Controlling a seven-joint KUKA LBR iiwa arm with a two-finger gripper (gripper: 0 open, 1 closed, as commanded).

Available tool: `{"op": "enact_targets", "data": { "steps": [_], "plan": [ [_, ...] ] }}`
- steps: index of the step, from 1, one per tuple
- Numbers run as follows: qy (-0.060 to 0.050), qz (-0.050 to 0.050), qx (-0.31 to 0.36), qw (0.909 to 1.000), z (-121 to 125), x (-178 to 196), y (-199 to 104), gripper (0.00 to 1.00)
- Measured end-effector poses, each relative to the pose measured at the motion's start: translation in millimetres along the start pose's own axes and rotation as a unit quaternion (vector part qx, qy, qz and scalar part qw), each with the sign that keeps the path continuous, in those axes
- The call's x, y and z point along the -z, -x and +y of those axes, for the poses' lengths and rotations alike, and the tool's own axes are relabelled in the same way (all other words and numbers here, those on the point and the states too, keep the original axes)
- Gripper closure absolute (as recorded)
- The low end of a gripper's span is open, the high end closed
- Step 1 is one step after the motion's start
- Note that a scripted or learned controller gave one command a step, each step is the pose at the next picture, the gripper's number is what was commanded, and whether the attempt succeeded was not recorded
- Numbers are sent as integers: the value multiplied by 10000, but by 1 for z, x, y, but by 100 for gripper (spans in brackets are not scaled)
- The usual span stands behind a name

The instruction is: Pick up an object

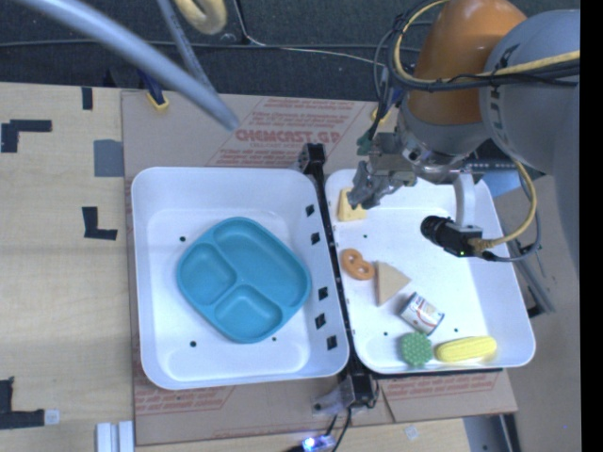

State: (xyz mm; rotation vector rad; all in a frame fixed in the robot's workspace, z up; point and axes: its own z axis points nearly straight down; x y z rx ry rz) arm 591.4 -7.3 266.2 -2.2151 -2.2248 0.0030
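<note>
My gripper point(366, 194) hangs over the far left corner of the right bin point(499, 281), under the grey wrist and the orange band. Its tip is right at a pale yellow block point(350, 211) that lies against the bin's left wall; whether it touches the block is hidden. Lower in the same bin lie an orange ring point(356, 265), a tan wedge point(389, 281), a small silver can point(421, 313), a green knobbly ball point(415, 348) and a yellow corn cob point(464, 349).
The left bin point(160, 347) holds a blue divided plate point(243, 278). A black cable plug point(448, 233) hangs from the arm over the right bin's middle. The divider with black clips point(325, 252) runs between the bins.
</note>
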Motion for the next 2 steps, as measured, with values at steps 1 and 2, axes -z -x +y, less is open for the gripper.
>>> {"op": "enact_targets", "data": {
  "steps": [1,2],
  "plan": [
    [-9,0,3,10000,-28,-25,-49,100],
    [-12,-3,2,10000,-55,-45,-90,100]
  ]
}}
